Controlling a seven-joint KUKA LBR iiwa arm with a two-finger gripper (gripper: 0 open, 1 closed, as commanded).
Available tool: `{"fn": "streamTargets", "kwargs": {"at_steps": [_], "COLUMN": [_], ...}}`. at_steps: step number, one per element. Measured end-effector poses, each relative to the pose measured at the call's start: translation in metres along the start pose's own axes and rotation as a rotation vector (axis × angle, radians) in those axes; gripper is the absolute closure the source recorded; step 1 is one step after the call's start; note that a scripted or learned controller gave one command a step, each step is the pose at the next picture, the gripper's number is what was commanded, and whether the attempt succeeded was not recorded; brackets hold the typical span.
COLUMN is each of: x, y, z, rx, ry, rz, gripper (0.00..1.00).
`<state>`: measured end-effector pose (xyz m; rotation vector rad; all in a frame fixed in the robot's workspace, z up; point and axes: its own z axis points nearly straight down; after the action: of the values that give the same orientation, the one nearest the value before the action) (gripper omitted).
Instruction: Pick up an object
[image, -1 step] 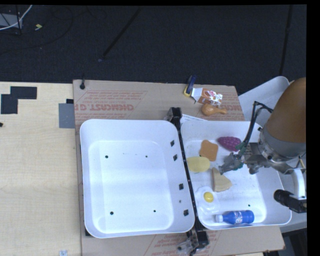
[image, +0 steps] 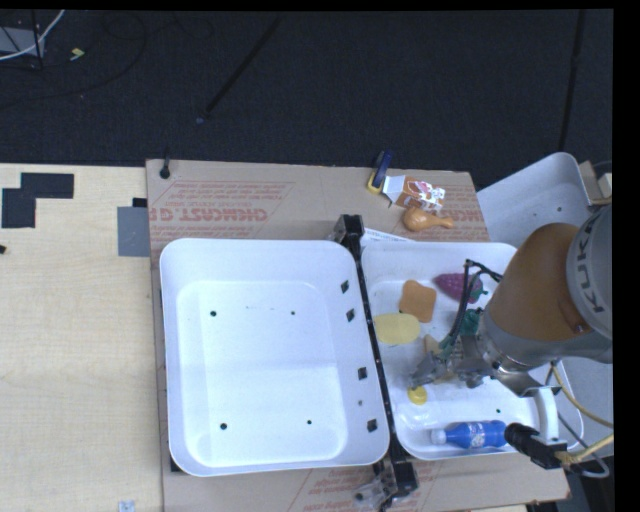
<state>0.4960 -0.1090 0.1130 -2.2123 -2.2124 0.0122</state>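
The right white bin (image: 385, 415) holds several small things: an orange block (image: 418, 299), a pale yellow rounded piece (image: 397, 329), a purple item (image: 452, 285), a small yellow piece (image: 417, 395) and a blue bottle (image: 472, 434) lying near the front wall. My gripper (image: 436, 368) reaches in from the right and hangs low over the middle of this bin, just right of the pale yellow piece and just above the small yellow piece. The arm's orange band (image: 535, 285) hides the bin's right side.
The left white bin (image: 170, 300) stands beside the right one, with a black divider (image: 362, 330) between them. On the cardboard behind the bins lie an orange toy (image: 425, 220), a small packet (image: 422, 190) and a blue-yellow clip (image: 379, 173).
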Motion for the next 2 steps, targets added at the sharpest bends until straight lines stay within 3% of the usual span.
{"fn": "streamTargets", "kwargs": {"at_steps": [1,2], "x": [0.000,0.019], "y": [0.077,0.088], "z": [0.026,0.024], "rx": [-0.016,-0.013], "ry": [-0.004,-0.003], "rz": [-0.002,-0.001], "gripper": [0.00,0.00]}}
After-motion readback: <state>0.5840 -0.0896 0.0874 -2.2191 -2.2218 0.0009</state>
